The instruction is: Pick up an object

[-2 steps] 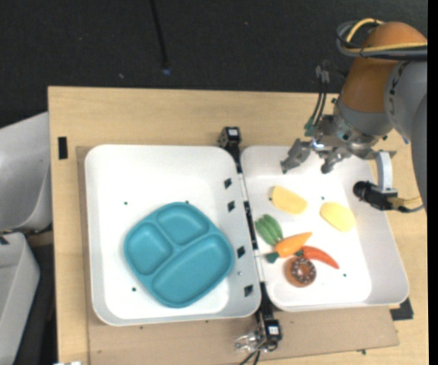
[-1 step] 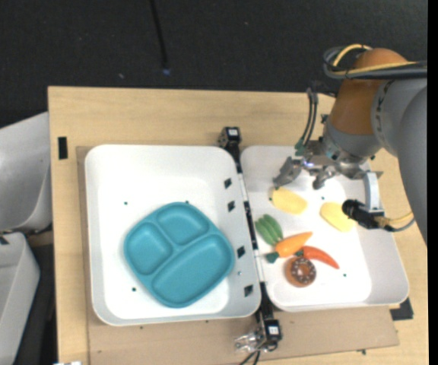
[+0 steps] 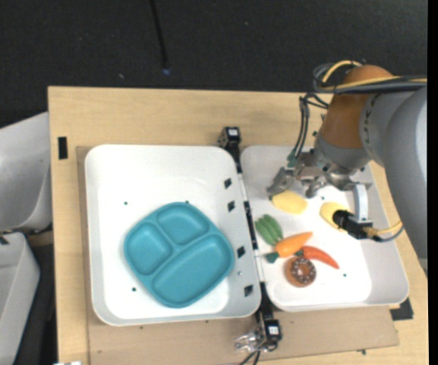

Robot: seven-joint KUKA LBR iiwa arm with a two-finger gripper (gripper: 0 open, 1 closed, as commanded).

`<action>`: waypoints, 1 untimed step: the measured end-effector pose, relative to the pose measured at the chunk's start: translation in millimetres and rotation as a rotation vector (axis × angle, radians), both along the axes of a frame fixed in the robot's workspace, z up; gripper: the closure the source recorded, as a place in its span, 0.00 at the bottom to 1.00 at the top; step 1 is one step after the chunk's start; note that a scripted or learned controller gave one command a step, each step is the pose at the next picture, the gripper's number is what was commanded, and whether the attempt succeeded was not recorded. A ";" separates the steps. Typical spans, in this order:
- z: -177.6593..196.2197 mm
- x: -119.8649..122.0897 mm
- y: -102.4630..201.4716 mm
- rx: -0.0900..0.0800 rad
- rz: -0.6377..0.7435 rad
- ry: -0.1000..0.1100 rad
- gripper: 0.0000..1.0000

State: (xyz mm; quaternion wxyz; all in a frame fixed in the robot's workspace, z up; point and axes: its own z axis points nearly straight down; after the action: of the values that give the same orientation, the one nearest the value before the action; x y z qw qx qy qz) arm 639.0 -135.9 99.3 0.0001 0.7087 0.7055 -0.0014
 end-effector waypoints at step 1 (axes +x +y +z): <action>13.8 1.5 -1.1 -0.001 -0.003 -0.006 1.00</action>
State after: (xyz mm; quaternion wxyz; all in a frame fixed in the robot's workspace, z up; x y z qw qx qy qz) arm 640.5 -137.0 113.1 0.0026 0.7097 0.7045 0.0007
